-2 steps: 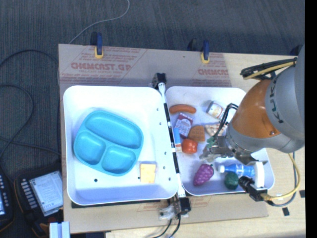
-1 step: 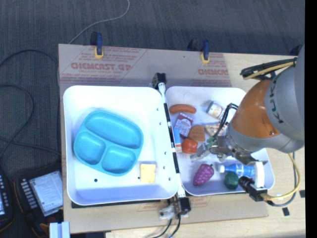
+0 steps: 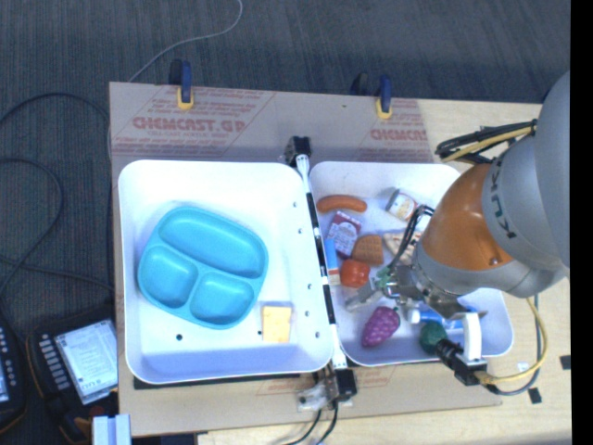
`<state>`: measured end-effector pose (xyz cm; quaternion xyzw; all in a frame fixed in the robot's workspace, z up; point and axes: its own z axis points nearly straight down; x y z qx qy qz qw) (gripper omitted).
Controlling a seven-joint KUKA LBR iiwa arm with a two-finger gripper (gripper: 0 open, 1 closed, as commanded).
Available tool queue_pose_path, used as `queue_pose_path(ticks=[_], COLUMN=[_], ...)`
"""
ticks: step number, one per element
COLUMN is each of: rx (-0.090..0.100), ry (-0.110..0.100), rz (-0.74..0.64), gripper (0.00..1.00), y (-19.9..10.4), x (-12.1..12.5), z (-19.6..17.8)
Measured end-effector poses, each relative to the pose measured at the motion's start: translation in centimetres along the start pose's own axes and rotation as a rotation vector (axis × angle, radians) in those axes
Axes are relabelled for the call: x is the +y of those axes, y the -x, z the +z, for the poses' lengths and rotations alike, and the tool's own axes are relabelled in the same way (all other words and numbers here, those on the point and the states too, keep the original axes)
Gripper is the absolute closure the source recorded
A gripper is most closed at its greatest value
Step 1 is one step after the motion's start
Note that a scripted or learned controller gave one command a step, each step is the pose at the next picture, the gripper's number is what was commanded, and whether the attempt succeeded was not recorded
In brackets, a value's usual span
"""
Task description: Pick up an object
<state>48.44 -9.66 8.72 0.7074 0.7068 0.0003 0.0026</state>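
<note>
Gripper (image 3: 382, 284) hovers beside purple, knobbly grapes (image 3: 380, 325).

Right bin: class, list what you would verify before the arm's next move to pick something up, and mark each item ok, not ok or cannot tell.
1. Gripper positioned over the right bin: ok.
2. Pickable things lie close by, the tomato and the purple grapes: ok.
3. Something already held between the jaws: cannot tell, the wrist hides them.
4. Jaws open enough to close on an object: cannot tell.
5. Target stands free of neighbours: not ok, the tomato, the sausage and the other toys crowd together.
6. Blue divided tray and yellow block in the left bin lie out of the way: ok.
</note>
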Motion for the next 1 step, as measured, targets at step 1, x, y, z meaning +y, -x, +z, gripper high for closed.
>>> queue_pose_path(ticks=[1], rx=[0.000], ry=[0.004], rz=[0.001], gripper=[1.00], y=[0.03], x=[0.21], z=[-1.10])
